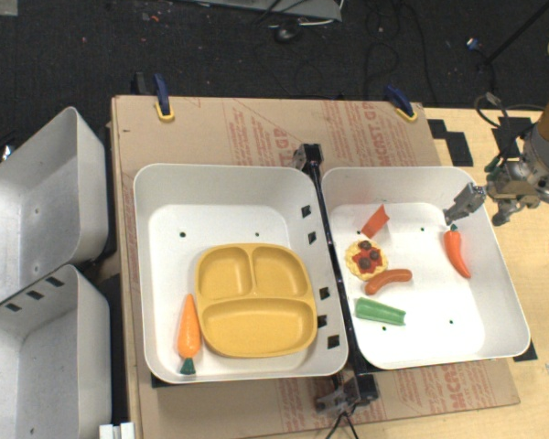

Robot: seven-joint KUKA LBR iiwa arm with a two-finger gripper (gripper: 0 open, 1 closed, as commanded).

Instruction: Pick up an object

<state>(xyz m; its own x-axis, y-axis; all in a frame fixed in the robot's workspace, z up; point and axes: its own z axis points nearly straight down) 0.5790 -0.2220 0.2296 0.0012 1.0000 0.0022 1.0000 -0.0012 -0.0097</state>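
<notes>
Here the table (229, 122) carries two white bins: the left bin (156, 199) holds a yellow divided plate (255, 300) with a carrot (188, 329) beside it, while the right bin (494, 323) holds small toy foods. The tool (483, 201) hangs spread and empty over that bin's right rim, just above the red chili pepper (457, 252). To grasp well, it should probably descend straddling the pepper's narrow width, clear of the bin wall.

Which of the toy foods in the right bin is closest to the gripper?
The orange-red chili pepper, lying by the right bin's far right side, just under the gripper. The sausage, pizza slice and green pod lie further left.
</notes>
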